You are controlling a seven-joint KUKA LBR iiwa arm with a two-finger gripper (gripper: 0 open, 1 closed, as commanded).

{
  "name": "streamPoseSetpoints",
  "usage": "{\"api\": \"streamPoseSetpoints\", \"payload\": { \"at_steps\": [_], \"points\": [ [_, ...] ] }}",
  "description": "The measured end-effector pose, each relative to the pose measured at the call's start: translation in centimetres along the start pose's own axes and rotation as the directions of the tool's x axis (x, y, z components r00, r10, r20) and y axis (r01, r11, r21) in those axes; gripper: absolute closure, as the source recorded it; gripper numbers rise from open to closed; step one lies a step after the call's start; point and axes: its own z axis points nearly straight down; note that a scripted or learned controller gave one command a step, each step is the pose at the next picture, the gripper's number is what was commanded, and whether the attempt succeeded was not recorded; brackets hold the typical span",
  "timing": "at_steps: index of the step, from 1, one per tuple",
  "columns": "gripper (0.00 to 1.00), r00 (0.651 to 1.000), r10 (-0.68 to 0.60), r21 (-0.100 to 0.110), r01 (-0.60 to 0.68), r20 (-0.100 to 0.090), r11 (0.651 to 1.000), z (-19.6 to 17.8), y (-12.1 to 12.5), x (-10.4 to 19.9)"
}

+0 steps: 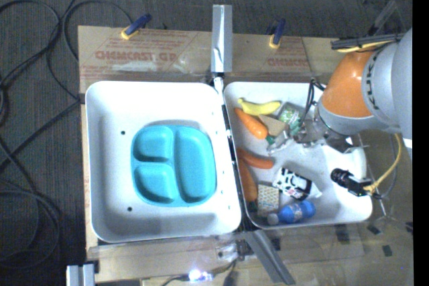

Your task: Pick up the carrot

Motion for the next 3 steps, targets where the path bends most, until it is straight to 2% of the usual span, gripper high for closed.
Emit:
{"api": "streamPoseSetpoints", "payload": {
  "at_steps": [1,2,3],
  "points": [
    [0.00,0.953,0.302,0.000,-0.302,0.000,0.953,0.1,4.6,5.2],
    [1.00,0.954,0.300,0.005,-0.300,0.003,0.954,-0.5,4.6,5.2],
    [1.00,0.956,0.293,0.014,-0.293,-0.001,0.956,-9.5,5.7,14.4]
  ]
}}
